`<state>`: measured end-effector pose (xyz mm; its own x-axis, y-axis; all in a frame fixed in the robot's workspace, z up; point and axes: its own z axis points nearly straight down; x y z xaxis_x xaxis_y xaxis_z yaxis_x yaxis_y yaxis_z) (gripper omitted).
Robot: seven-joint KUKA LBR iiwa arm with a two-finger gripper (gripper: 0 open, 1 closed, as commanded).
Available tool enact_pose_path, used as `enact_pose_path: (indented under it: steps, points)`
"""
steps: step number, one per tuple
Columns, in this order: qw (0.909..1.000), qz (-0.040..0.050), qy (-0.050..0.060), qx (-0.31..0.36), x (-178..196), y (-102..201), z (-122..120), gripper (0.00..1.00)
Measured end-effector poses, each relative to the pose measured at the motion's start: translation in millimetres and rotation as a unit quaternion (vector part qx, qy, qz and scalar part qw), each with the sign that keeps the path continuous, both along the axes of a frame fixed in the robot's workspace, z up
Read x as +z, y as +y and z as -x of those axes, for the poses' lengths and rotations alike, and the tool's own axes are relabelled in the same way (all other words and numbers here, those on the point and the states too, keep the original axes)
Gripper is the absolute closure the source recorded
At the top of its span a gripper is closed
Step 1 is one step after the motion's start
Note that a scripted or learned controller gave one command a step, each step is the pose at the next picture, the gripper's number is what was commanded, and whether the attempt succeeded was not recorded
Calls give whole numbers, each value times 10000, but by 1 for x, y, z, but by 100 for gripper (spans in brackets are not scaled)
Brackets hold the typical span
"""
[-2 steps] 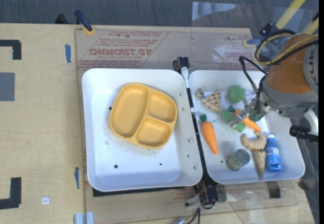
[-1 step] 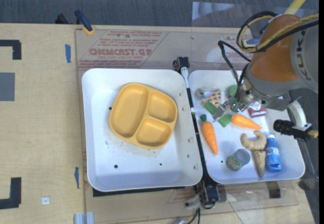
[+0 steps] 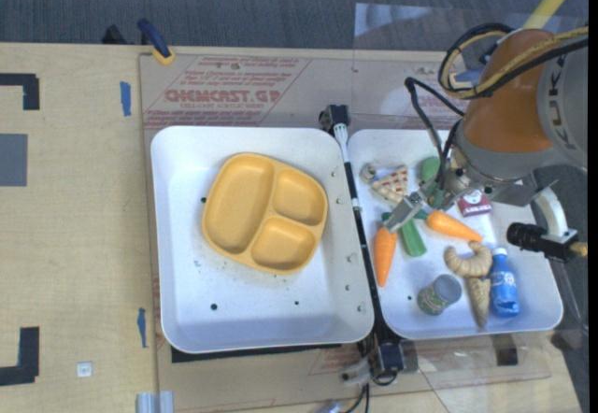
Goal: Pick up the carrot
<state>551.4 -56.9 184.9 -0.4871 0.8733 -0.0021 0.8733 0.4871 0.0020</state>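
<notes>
We find the tool (image 3: 411, 211) low inside the right white bin (image 3: 551, 308); its metal fingers stand slightly parted, with nothing between them. The orange tapered carrot (image 3: 384, 254) lies just below-left of the tool — beside the green piece (image 3: 412, 239). A second orange carrot (image 3: 452, 226) lies to its right. The yellow three-compartment plastic tray (image 3: 264, 212) sits well left.

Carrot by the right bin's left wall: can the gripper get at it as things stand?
Probably yes. The carrot lies uncovered, and the gripper hangs just above and right of it; a green vegetable lies close beside it.
</notes>
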Motion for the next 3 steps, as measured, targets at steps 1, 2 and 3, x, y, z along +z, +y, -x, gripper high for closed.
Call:
enact_pose_path:
  steps: [1, 2, 3]
  points:
    - [9993, 4, 24, 383, 0, -34, 49, 0]
    - [9977, 8, -25, 679, -78, -69, 5, 0]
    - [9990, 17, -67, 440, -95, -53, 52, 0]
